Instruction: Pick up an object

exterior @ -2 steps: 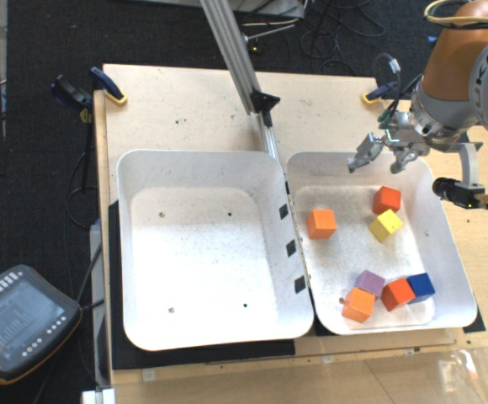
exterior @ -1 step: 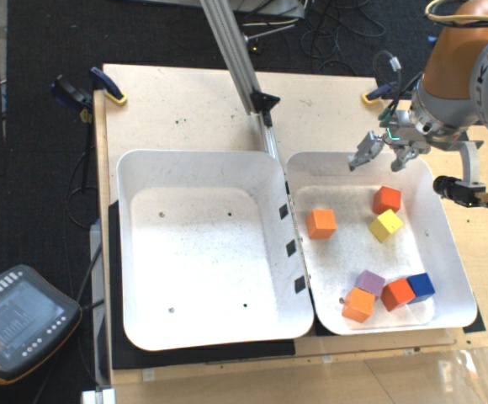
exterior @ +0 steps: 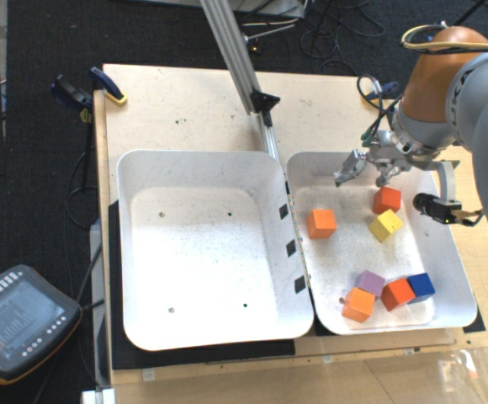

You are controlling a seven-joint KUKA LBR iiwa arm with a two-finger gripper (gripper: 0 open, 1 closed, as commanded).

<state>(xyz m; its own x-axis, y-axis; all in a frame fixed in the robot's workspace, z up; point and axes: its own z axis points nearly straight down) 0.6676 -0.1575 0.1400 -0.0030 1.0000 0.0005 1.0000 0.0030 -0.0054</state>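
Over right bin [exterior: 458, 301]: gripper [exterior: 367, 168] spread wide, grasping nothing, above the bin's far end.

Nearest target looks like the red block [exterior: 387, 199], just beside the gripper on the bin floor, with a yellow block [exterior: 386, 225] touching or almost touching it on the near side. Best bet: centre over red, turn the fingers so they close across its free sides, not the side facing yellow, then drop straight down. Orange block [exterior: 320, 223] sits alone nearby, an easier alternative. Left bin [exterior: 135, 171] isn't involved.
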